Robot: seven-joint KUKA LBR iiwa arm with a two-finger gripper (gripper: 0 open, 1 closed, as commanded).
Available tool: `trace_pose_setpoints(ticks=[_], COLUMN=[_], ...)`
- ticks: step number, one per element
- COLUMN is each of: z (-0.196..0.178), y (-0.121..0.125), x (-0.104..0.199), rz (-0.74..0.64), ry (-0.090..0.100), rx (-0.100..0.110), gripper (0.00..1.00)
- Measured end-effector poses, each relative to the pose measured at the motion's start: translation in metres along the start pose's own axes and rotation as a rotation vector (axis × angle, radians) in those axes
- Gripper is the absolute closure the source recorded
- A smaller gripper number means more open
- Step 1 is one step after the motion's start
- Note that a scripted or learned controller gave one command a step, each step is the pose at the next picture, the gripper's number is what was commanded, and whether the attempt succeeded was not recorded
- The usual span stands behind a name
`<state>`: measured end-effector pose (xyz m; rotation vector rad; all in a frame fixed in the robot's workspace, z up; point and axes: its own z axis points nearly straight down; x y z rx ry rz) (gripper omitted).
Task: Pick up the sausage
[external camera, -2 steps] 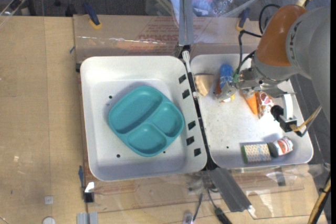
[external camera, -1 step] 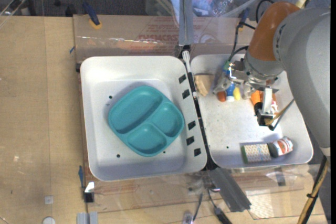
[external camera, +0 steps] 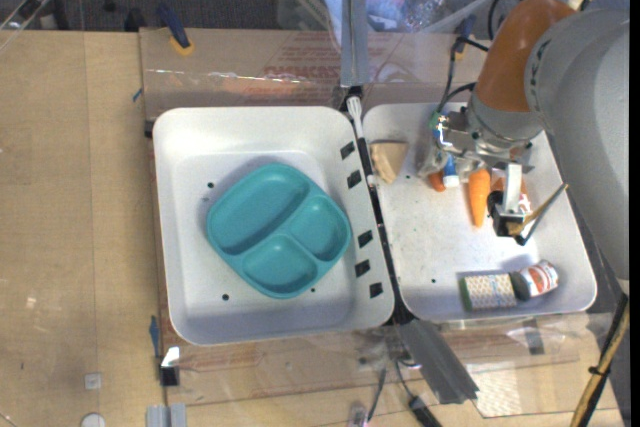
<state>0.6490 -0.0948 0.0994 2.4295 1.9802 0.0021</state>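
We find the sausage (external camera: 479,197) in the right bin (external camera: 420,255), an orange piece whose long axis runs twelve to six. The gripper (external camera: 478,158) hangs right above its twelve o'clock end; we cannot tell how the tool stands. At its three o'clock lie a white-and-black item (external camera: 514,201) and a thin stick (external camera: 543,210). At nine o'clock sits a tan wedge (external camera: 388,159); at five, a patterned can (external camera: 507,285). The left bin (external camera: 190,140) holds a teal divided plate (external camera: 277,229).
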Motion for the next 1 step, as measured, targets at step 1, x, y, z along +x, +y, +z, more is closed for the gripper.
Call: trace_pose_setpoints(ticks=[1], z=[-0.0964], y=[-0.0536], x=[0.0465], rz=[-0.179], ry=[0.004], rx=[0.007], gripper=[1.0])
